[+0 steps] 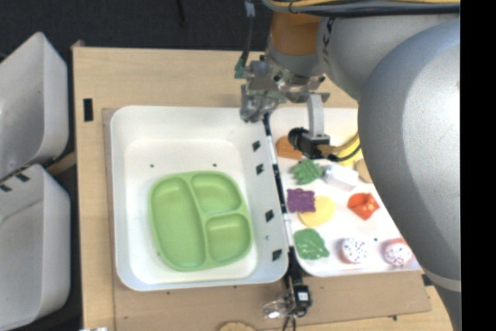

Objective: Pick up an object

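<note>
Grey arm's gripper [252, 108] hangs over the shared wall [269, 181] at upper centre, claw state impossible to tell, nothing seen held; nearest candidate, orange piece [287, 146], lies just right in the crowded right bin [349, 269] beside green leaf [307, 170], so descent risks clipping the wall or nudging neighbours; green tray [201, 221] sits alone lower left.

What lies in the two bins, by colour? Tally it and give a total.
Green: 3 (tray, upper leaf, lower leaf)
Orange piece: 1
Purple piece: 1
Yellow piece: 1
Red piece: 1
White piece: 1
Speckled: 2 (left ball, right ball)
Total: 10
</note>
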Available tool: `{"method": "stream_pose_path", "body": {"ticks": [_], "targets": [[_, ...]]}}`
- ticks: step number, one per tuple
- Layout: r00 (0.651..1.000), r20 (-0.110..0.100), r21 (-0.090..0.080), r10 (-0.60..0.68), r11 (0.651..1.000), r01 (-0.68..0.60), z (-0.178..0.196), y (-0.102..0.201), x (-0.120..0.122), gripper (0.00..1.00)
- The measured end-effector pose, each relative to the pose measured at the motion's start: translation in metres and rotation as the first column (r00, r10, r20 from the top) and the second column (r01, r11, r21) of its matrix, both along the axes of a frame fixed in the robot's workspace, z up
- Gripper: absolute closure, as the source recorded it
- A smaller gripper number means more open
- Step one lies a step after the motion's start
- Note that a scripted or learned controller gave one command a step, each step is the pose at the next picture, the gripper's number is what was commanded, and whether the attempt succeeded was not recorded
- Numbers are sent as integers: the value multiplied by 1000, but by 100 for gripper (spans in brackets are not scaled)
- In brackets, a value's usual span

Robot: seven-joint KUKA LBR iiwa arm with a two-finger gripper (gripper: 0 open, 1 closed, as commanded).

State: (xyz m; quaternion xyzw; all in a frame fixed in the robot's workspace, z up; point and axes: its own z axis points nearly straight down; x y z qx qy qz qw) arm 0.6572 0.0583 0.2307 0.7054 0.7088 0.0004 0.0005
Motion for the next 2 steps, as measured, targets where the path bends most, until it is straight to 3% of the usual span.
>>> {"method": "stream_pose_path", "body": {"ticks": [2], "targets": [[1000,-4,-2,0,1000,0,3,4,-9,100]]}}
